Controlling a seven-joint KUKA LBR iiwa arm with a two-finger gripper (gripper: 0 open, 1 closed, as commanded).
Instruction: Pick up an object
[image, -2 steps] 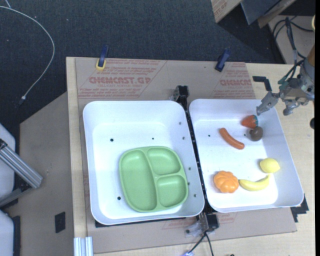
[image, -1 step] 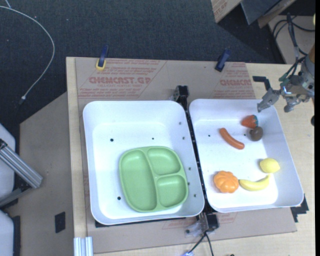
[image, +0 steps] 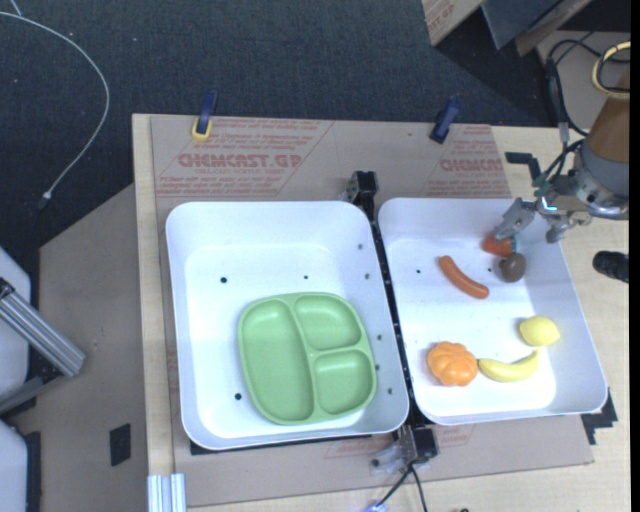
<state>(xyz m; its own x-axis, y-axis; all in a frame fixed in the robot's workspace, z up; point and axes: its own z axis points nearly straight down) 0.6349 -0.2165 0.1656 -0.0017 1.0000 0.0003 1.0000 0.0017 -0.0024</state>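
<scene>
The tool, fingers spread apart, hangs over the right bin's back corner, poised above a small red piece.

floor: dark blue carpet | white cable trailing; bench: brown board, printed

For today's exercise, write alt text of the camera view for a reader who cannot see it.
A grey robot arm's gripper hovers at the far right of the right white bin, which holds a hot dog sausage, a brown round object, a lemon, a banana and an orange pumpkin. The left bin holds a green divided plate.
</scene>
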